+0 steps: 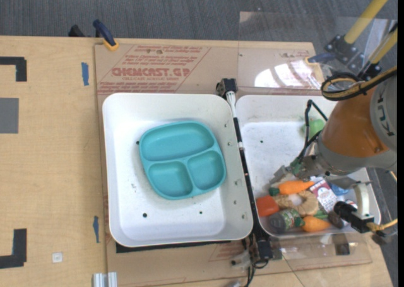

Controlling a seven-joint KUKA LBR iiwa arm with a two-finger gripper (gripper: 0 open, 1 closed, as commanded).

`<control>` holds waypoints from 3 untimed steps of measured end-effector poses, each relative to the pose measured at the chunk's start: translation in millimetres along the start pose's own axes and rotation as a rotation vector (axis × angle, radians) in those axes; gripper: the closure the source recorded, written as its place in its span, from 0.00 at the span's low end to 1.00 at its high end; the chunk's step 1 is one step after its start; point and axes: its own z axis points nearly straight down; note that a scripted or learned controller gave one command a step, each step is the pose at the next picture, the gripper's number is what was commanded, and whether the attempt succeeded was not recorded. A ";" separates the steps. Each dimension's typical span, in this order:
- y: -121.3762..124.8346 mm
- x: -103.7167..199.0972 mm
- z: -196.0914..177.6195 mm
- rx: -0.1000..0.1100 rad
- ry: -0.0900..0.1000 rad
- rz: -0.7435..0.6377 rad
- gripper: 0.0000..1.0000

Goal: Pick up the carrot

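Note:
The carrot (294,187) is orange with a small green top at its left end. It lies on its side in the right bin (265,134), near the middle of a pile of toy food. My gripper (302,169) hangs just above and slightly right of the carrot, under the arm's orange band (349,129). The wrist hides much of the gripper, and I see nothing lifted off the pile.
Around the carrot lie a red piece (266,205), a second orange piece (315,223) by the bin's front wall, a beige piece (305,202) and a green item (314,126) further back. The left bin (120,153) holds a teal divided plate (182,159).

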 end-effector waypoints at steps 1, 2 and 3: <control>-22.9 -12.1 -0.3 0.001 0.001 0.255 0.00; -20.7 16.2 -0.6 0.000 -0.008 -0.048 0.00; -17.8 16.3 -9.4 -0.005 -0.009 -0.049 1.00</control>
